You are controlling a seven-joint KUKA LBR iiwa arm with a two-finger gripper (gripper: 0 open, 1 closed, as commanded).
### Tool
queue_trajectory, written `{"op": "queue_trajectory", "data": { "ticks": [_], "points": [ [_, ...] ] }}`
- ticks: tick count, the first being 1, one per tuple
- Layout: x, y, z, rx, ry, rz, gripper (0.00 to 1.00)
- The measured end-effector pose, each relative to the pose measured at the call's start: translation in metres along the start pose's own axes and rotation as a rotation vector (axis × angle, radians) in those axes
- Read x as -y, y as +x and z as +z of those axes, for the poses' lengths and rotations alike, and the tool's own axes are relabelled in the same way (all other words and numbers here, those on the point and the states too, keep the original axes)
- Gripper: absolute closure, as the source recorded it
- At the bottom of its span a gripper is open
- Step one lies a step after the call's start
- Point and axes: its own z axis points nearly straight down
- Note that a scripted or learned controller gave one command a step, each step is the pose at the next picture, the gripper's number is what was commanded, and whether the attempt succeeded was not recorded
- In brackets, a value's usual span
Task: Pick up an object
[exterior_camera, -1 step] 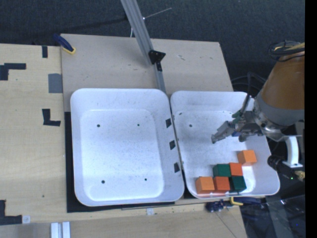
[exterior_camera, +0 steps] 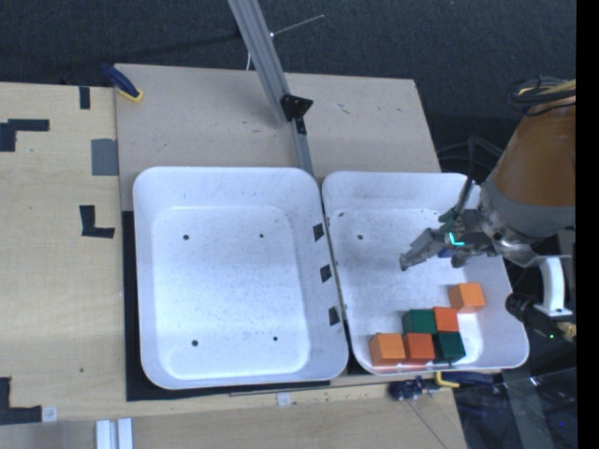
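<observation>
Blocks, orange and green [exterior_camera: 426, 335], are lying in the right bin's [exterior_camera: 374, 195] near corner, below the gripper [exterior_camera: 416, 255], which is hovering apart from them; its grasp I cannot tell.

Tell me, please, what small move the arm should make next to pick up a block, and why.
Probably move the gripper toward the near right corner of the right bin and lower it there. The gripper hangs over bare bin floor, while the orange blocks and green blocks sit clustered in that corner, apart from it. The lone orange block looks easiest to reach.
</observation>
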Motion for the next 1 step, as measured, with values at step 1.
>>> {"op": "queue_trajectory", "data": {
  "ticks": [1],
  "points": [
    [-0.0078, 0.0056, 0.0528, 0.000, 0.005, 0.000, 0.00]
  ]
}}
